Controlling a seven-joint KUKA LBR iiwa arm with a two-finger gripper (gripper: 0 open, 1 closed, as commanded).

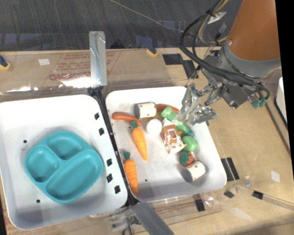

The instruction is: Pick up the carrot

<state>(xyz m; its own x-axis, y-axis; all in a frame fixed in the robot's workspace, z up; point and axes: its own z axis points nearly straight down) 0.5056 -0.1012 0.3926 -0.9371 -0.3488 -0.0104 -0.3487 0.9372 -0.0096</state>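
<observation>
Carrot [139, 143] lies in the right bin [214, 157], near its left wall, not yet lifted. A second carrot [131, 176] lies at the bin's front-left corner. The gripper [192, 109] hovers over the right edge, grasping nothing; its claw state I cannot tell.

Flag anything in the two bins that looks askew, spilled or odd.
The small white cup in the right bin lies tipped on its side near the front corner. One carrot rests against that bin's left wall, apart from the other carrot. The teal plate sits flat in the left bin.
</observation>
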